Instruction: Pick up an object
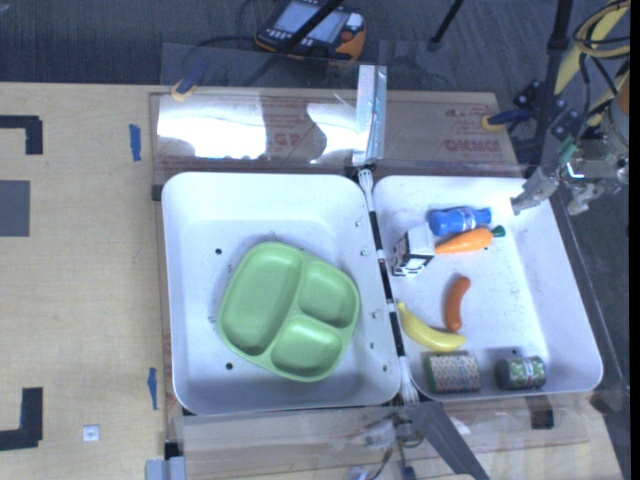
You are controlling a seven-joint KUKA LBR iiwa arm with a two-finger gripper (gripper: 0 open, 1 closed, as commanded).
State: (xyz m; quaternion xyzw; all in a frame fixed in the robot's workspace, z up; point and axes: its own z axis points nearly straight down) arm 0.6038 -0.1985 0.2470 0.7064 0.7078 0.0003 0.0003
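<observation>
**A:** Objects for the pick are all found in the right bin [560, 298]: a blue bottle [459, 217] with an orange carrot [464, 242] touching it just below, a small dark-and-white item [409, 253] by the divider, a red sausage [456, 301] near the middle, a banana [428, 331] beside the divider, and two cans along the near wall, one speckled [453, 371] and one green [521, 371]. Which of them is meant is not fixed by the task.

**B:** And the gripper [528, 196], where is it seen?

**A:** At the far right corner of that bin, by the rim. Whether it is spread or closed cannot be told; the end of the arm is small and cluttered with cabling. Nothing is seen to be held by it.

**B:** So which way would the move be directed?

**A:** Leftward and a little toward the camera. The bottle and carrot are judged the nearest things, lying just to the left of the gripper. Both are laid with their long axes roughly left to right across the bin, so a grasp across the short width would probably be required.

**B:** And the green divided plate [288, 310]?

**A:** It is set in the left bin [190, 218], well apart from the gripper, and is likely to be left alone.
</observation>
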